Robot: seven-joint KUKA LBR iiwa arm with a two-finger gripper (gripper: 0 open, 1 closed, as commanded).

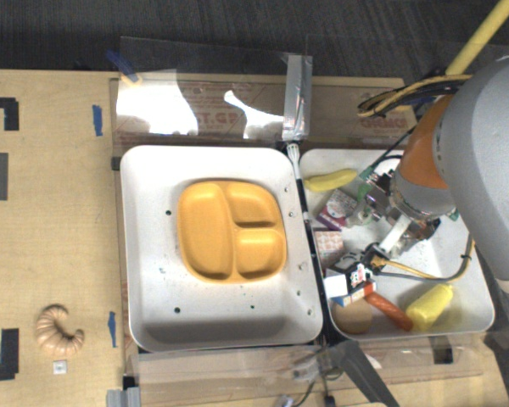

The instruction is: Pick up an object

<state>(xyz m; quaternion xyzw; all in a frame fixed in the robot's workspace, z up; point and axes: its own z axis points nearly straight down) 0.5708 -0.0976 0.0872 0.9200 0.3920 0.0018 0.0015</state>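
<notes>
Camera view shows us the gripper (375, 200) low in the bin (483, 319), a banana (331, 179) just beside it, nothing visibly lifted, and we cannot tell its grip.

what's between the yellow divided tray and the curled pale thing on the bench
Camera view: nothing loose between the tray and the curled thing, only the left bin's floor and rim, then bare bench.

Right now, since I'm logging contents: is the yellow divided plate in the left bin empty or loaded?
Empty. The yellow divided plate shows bare yellow in every compartment, nothing lying in it.
</notes>
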